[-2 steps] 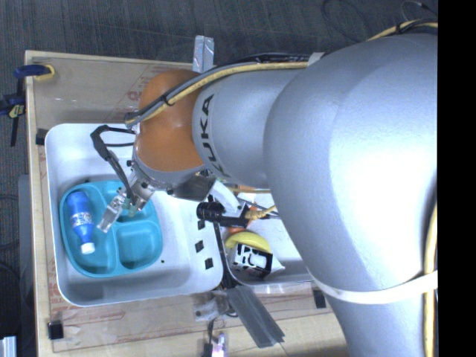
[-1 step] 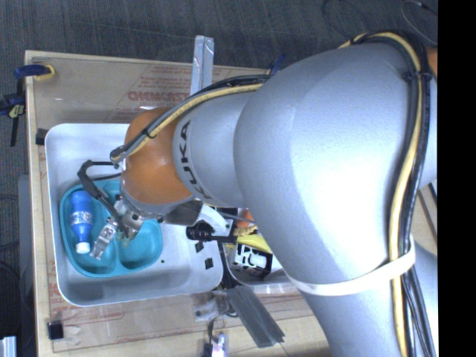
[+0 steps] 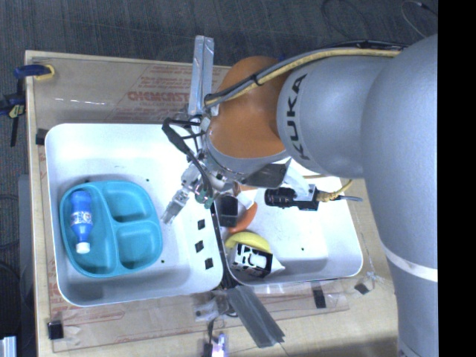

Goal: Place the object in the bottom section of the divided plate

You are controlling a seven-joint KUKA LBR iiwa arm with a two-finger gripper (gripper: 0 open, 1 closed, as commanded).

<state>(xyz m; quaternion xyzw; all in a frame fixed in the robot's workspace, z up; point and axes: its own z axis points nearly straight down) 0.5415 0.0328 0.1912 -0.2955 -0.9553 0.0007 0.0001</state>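
A blue divided plate [image 3: 119, 262] lies in the left bin [image 3: 97, 143]. A small blue water bottle [image 3: 80, 220] with a white cap lies in the plate's long left section. The two smaller sections on its right side hold nothing. My gripper [image 3: 195, 195] hangs over the wall between the two bins, just right of the plate and apart from it. I see nothing held in it. The arm's orange band [image 3: 245, 121] sits right above it and hides part of the right bin.
The right bin [image 3: 327, 236] holds a yellow banana [image 3: 249, 240], a black-and-white item [image 3: 251, 260] below it and an orange item [image 3: 248, 214] partly under the wrist. A black clamp with cable [image 3: 294, 198] juts over that bin. The big grey arm [image 3: 372, 125] covers the right side.
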